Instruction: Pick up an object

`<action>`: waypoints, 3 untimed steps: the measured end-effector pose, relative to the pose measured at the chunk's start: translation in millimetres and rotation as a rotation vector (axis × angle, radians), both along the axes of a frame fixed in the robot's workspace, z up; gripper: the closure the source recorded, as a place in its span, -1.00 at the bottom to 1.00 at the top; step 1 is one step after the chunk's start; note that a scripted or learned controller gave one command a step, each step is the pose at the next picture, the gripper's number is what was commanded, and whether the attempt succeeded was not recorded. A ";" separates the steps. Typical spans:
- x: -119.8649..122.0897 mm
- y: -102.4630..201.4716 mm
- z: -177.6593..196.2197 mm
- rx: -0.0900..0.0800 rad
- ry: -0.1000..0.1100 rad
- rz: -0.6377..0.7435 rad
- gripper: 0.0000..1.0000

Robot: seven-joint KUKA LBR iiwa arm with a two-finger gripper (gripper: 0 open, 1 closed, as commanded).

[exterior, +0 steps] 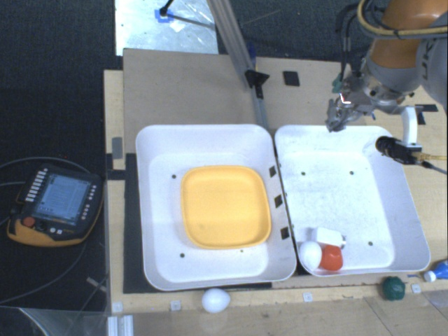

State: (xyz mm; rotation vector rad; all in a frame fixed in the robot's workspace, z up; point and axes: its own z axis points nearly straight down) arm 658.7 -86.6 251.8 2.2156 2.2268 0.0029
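In the right bin [350, 187], three small objects cluster at the near left corner: a white egg-shaped ball [310, 253], a red-orange ball [331, 257] and a small white block [329, 236]. My gripper [337, 121] hangs over the far rim of the right bin, well away from that cluster. Nothing shows between its fingertips. A yellow square plate [225, 206] lies in the middle of the left bin [157, 187].
A white egg [215, 299] lies on the bench in front of the left bin. A dark green ball [393, 288] sits off the right bin's near right corner. A teach pendant [54, 207] rests at the far left. A slanted metal pole [234, 30] crosses behind the bins.
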 end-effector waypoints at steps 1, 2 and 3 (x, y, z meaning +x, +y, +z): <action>-16.5 53.9 -4.4 0.000 0.001 0.000 1.00; -12.2 108.9 -8.9 0.000 0.001 -0.001 1.00; -16.8 161.2 -21.5 0.000 0.002 0.000 1.00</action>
